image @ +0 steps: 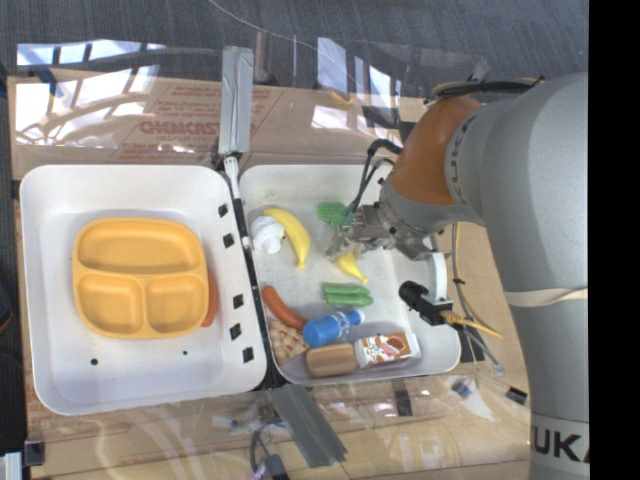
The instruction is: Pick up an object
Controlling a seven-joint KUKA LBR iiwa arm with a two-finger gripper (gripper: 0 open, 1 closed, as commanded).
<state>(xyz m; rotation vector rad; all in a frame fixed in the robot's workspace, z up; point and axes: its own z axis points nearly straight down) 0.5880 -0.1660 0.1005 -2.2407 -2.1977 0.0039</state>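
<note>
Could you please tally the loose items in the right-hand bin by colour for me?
Yellow: 2, banana and small yellow piece
Green: 2, upper green item and green pod
White: 1
Orange-red: 1, sausage
Blue: 1, bottle
Brown or tan: 3
Total: 10

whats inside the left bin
A yellow divided tray lies in the left bin, an orange piece at its right edge. Anything beneath the tray is covered.

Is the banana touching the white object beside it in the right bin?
Touching. The camera view shows the banana lying against the white object, no bin floor visible between them.
</note>
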